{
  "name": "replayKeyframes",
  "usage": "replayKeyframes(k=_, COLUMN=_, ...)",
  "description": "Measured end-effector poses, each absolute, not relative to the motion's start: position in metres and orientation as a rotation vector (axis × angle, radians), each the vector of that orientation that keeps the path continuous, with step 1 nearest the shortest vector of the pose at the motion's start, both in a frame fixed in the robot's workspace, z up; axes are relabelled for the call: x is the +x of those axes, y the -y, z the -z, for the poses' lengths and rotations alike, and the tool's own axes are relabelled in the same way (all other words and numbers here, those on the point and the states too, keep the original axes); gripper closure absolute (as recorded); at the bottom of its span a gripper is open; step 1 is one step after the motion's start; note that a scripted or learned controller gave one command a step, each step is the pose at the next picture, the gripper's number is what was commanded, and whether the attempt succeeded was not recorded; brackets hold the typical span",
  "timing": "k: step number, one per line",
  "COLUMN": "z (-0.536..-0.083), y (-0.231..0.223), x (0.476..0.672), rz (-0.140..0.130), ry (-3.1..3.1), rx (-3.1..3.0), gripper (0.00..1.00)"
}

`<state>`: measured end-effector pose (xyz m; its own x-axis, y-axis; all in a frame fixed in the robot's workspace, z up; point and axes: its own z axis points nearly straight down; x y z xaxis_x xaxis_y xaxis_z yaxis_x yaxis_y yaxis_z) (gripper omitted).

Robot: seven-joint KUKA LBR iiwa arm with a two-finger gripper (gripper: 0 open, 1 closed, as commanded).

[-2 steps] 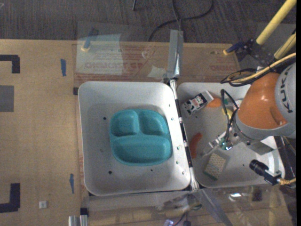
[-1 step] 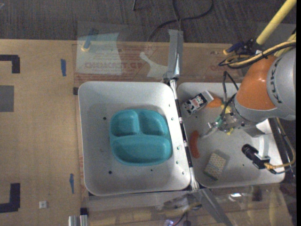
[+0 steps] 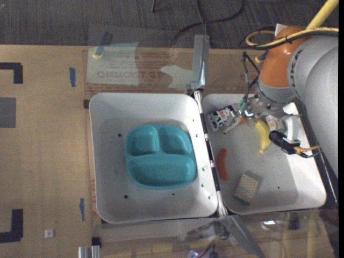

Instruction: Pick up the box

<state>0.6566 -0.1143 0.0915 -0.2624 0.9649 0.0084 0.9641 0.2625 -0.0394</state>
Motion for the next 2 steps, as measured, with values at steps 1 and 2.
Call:
replayKeyframes(k=1, z=-0.088, y=0.108, x=0.603, rz=0.004, ry=2.416, rx=-2.019, gripper=0.00)
replayKeyframes(k=2, z=-0.301, y=0.167, x=0.577, rz=0.002, ry=2.595, rx=-1.780, gripper=0.00)
